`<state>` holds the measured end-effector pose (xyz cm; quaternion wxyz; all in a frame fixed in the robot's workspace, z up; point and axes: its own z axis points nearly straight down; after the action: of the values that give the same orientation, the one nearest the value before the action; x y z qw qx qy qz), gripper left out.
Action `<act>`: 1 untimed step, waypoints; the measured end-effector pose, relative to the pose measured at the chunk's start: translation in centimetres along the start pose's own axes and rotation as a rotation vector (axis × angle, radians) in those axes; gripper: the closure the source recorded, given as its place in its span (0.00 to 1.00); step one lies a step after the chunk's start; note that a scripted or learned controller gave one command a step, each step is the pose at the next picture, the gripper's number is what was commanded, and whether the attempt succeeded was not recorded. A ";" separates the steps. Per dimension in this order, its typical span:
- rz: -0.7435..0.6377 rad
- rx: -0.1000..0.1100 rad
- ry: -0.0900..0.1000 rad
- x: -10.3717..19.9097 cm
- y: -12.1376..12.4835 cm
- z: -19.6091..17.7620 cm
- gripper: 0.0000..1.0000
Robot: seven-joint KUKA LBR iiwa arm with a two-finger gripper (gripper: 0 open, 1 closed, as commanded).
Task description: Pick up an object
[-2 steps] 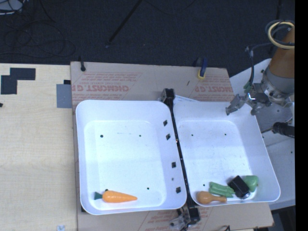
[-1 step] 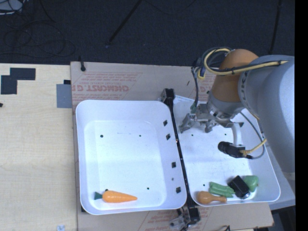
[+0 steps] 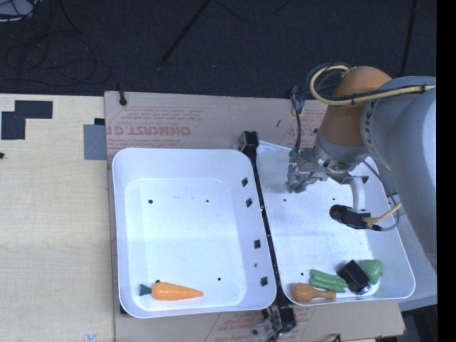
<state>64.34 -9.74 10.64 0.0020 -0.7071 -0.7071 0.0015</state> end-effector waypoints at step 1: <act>0.001 0.000 0.000 0.0 0.0 0.0 0.00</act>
<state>64.35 -9.75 10.66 0.0018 -0.7073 -0.7069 0.0013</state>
